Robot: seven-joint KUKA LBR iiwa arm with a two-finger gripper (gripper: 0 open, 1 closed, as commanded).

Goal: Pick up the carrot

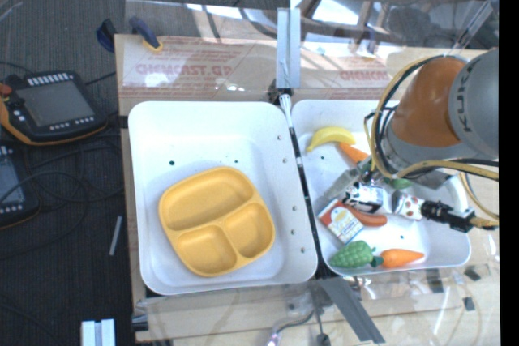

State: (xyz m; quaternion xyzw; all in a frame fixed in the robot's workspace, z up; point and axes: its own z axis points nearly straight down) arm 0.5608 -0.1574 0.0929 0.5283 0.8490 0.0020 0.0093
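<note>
The carrot [401, 258] lies ungrasped near the bin's [454, 255] front wall; the gripper [365, 192] state cannot be determined.

A yellow divided plate [216, 218] lies in the left white bin [162, 142], and everything else here is placed from it. To its right, past the rim where the two bins meet, the right white bin [454, 254] holds a yellow banana [328, 137] up and to the right of the plate, a small red-and-white carton [343, 224] level with the plate, and a green toy vegetable [352, 255] just below that carton. Well to the plate's left, off the bench on the dark floor, sits a handheld control pendant [50, 106] with a dark screen and an orange edge.
</note>
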